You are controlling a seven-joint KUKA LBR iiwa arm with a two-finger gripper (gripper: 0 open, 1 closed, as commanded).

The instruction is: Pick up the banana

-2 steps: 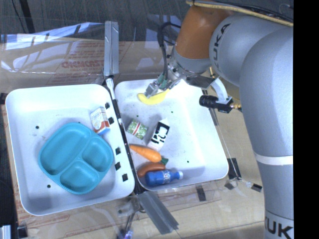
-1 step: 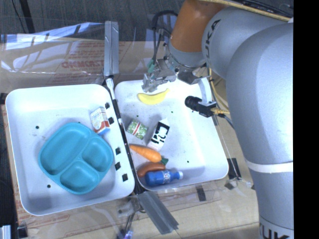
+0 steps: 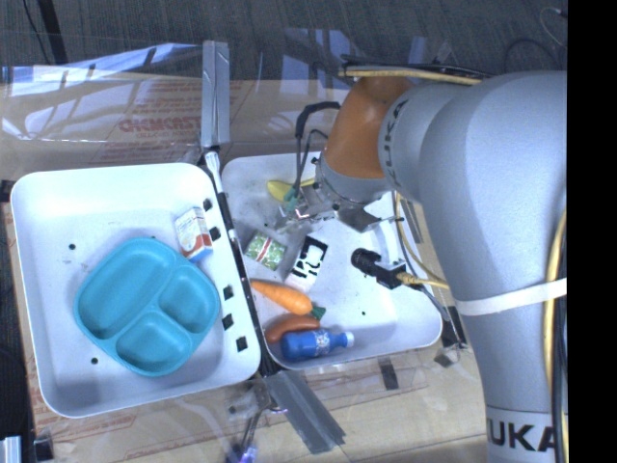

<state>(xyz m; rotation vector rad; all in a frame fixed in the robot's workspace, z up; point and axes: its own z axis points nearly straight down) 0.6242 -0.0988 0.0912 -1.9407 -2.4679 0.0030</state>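
Observation:
The banana (image 3: 281, 190) shows as a yellow end at the back of the right bin (image 3: 405, 331), mostly hidden under the arm's wrist. My gripper (image 3: 296, 207) hangs low right over it, its metal fingers reaching down beside the yellow tip. The wrist with the orange band (image 3: 362, 128) covers the space above, so whether the fingers touch the banana is unclear.
In the right bin lie a green packet (image 3: 266, 250), a black-and-white card (image 3: 309, 259), a carrot (image 3: 281, 296), a brown sausage-like piece (image 3: 289, 325) and a blue bottle (image 3: 313, 342). The left bin (image 3: 58, 210) holds a blue divided plate (image 3: 147, 304) and a small carton (image 3: 193, 231).

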